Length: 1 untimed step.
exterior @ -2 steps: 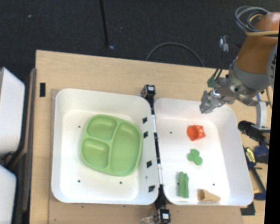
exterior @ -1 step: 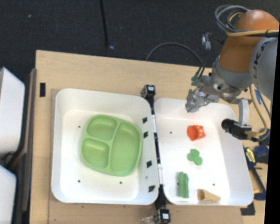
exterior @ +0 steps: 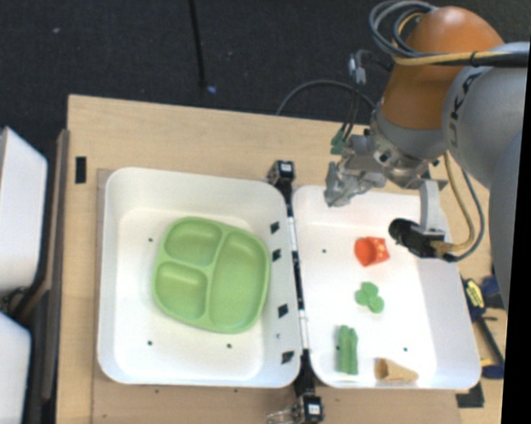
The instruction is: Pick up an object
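On the left half of the frame, the left bin (exterior: pixel 115 268) sits on the wooden tabletop (exterior: pixel 199 128) and carries a green divided plate (exterior: pixel 213 274), lying flat near its middle. It looks more like a place to put things than something to be grasped, being broad and shallow.

A hinged seam with small black clips (exterior: pixel 289 282) runs between the two bins at the centre of the frame, so they sit touching side by side.

The right bin (exterior: pixel 448 331) holds the loose candidates for picking, scattered well apart (which should leave room for fingers around each): a green block (exterior: pixel 347 349) near the lower edge, a tan wedge (exterior: pixel 395 371) just to its right in the lower corner, a green leafy piece (exterior: pixel 369 297) in the middle, and a red piece (exterior: pixel 371 251) above it.

The claw (exterior: pixel 342 187) hangs at the upper left corner of the right bin, away from all four pieces, with nothing between its fingers; whether they are spread or pressed together I cannot tell at this angle. The grey arm with its orange band (exterior: pixel 437 65) enters from the upper right. Judging by position, the pick has not begun, and the red piece lies nearest.
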Each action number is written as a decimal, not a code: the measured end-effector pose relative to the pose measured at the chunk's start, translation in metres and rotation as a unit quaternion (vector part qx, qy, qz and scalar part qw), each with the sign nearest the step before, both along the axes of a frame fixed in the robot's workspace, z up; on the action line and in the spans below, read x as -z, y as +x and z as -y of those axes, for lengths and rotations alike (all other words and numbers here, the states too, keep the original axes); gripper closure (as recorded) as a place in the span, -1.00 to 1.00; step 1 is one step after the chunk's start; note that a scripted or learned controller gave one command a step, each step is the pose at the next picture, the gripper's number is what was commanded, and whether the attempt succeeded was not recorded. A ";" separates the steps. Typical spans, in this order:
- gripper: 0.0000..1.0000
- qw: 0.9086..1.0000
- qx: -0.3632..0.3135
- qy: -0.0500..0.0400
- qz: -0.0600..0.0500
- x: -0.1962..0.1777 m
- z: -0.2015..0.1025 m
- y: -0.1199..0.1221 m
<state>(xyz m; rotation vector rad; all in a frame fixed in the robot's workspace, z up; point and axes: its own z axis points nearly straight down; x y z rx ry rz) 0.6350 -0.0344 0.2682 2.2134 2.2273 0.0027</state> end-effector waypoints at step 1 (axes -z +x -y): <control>1.00 1.000 0.000 0.000 0.000 0.002 -0.042 0.004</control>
